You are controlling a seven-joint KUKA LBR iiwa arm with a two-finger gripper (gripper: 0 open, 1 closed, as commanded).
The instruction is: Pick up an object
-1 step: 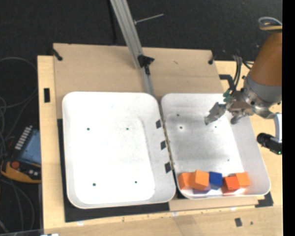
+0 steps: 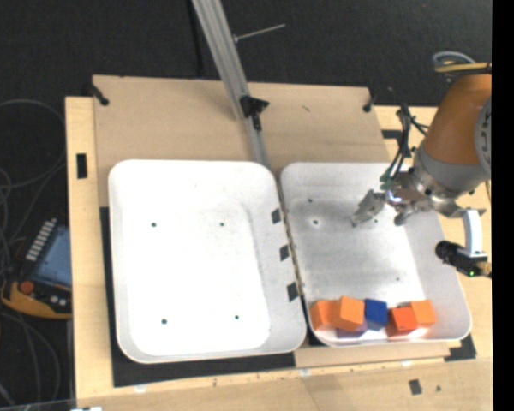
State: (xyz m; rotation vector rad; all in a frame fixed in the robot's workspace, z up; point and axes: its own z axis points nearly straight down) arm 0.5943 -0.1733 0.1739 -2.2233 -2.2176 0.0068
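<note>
Orange and blue blocks (image 2: 373, 314) crowd the right bin's (image 2: 343, 255) near edge; gripper (image 2: 384, 213) above, spread, empty, arm cropped.

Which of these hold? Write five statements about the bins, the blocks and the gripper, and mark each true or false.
1. The small blue cube lies in the right shallow white bin. True.
2. The orange blocks lie along that bin's far edge. False: they lie along its near edge.
3. The two-finger gripper hangs over the left shallow white bin. False: it hangs over the right bin.
4. The gripper holds the blue cube. False: the cube lies in the bin, apart from it.
5. The blue cube sits between orange blocks. True.
</note>
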